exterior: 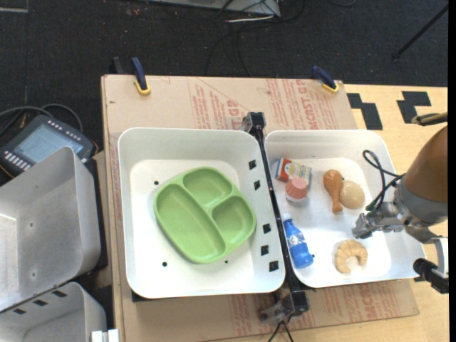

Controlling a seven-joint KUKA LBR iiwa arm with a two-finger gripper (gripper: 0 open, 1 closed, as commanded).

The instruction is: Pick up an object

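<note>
The right bin (377, 273) holds a croissant (350, 255), a blue bottle (296, 242), a drumstick (333, 187) with a round bun (351, 194) beside it, and a small red-and-white carton (293, 171) with a pink cup (297, 189). My gripper (365, 228) hangs low over the right side of this bin, just above and right of the croissant and below the bun. Nothing shows between its fingers.
The left bin (135, 212) holds a green divided plate (204, 214). A black divider (269, 191) runs between the bins. Clamps (140, 77) hold the cardboard base at the back. Grey equipment (43, 212) stands at the left.
</note>
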